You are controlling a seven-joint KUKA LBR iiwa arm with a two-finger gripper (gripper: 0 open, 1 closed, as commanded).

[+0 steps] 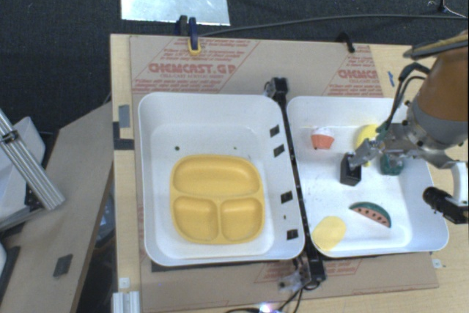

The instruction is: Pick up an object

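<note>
Nearest the front edge of the right bin (440, 234) lie a pale yellow disc (329, 232) and a watermelon slice (371, 215). Above them the gripper (352, 171) hangs low over the bin's middle; I cannot tell its grip. Just beside it are a teal piece (390, 164), a yellow piece (366, 134) and an orange-and-white cup (322, 138). Filling the left bin (157, 121) is a yellow divided tray (217, 198).

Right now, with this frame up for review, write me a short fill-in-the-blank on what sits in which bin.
1. The yellow divided tray lies in the ____ bin.
2. The watermelon slice lies in the ____ bin.
3. The tray has ____ compartments.
4. The gripper is over the ____ bin.

Missing words: left; right; three; right
</note>
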